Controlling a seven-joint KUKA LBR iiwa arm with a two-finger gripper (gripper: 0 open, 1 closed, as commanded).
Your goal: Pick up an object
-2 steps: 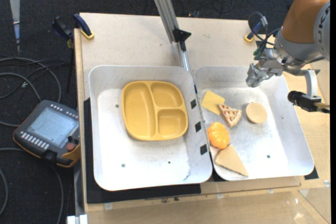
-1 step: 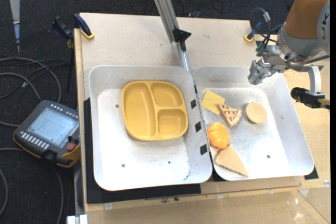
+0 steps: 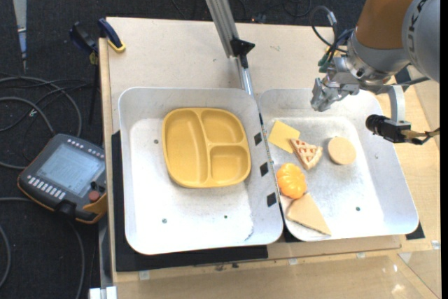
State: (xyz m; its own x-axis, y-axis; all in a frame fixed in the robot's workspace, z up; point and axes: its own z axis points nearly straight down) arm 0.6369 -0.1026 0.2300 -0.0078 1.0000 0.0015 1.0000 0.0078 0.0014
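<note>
Objects for picking all lie in the right bin (image 3: 392,171), none lifted yet, so the task looks barely begun. Taking the orange fruit (image 3: 292,180) as landmark: a yellow cheese slab (image 3: 283,136) sits just above it, a pie-like wedge (image 3: 306,153) is up and to its right, a round tan disc (image 3: 341,150) lies farther right, and a pale wedge (image 3: 306,213) touches or nearly touches it from below. The yellow divided tray (image 3: 206,147) rests to its left, in the left bin (image 3: 140,171). The gripper (image 3: 323,100) hangs well above and right of the fruit, over the bin's far rim; nothing shows between the jaws, though how wide they stand I cannot tell. Descent, grasp and lift all remain.
</note>
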